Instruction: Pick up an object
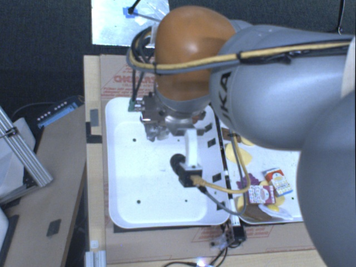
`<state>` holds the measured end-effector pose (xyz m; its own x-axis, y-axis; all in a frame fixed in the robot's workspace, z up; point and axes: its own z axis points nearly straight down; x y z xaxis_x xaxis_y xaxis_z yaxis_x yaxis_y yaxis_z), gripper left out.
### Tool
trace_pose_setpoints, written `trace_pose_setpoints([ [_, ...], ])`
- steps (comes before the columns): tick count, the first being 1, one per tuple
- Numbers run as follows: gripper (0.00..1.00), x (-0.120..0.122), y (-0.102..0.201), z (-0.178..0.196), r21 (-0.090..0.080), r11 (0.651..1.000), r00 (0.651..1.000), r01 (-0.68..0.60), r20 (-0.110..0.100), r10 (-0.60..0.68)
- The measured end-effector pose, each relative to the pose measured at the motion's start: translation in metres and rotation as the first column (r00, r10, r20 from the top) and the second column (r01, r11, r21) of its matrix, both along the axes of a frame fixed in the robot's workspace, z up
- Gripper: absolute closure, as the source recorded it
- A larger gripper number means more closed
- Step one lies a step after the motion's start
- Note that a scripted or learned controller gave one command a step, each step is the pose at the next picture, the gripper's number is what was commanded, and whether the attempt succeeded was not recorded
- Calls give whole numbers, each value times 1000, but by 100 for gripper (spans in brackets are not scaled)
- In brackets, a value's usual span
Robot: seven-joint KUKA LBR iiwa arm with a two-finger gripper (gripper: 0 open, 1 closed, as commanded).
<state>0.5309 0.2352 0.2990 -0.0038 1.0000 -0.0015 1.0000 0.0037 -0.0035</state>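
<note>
Gripper hangs over left-hand bin, near its back; wide or narrow, cannot tell, wrist hides it. Pickable things lie in right-hand bin: red-and-white packet, second packet touching it. I reckon: shift across, centre over one packet, descend straight, avoid catching both

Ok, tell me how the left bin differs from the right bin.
The left bin shows wide white floor under the wrist; the right bin holds coloured packets. The left bin lies mostly in view; the arm covers much of the right bin. Both are white and shallow.
</note>
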Motion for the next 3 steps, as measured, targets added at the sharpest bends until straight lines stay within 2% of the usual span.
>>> trace_pose_setpoints([
  [1, 100, -45, -33, 144, 8, 1000, 1000, 0, 16, 0],
  [2, 100, 19, -33, 174, 4, 1000, 1000, 4, 12, -4],
  [3, 100, -49, 1, 6, -3, 1000, 1000, -5, -12, 4],
])
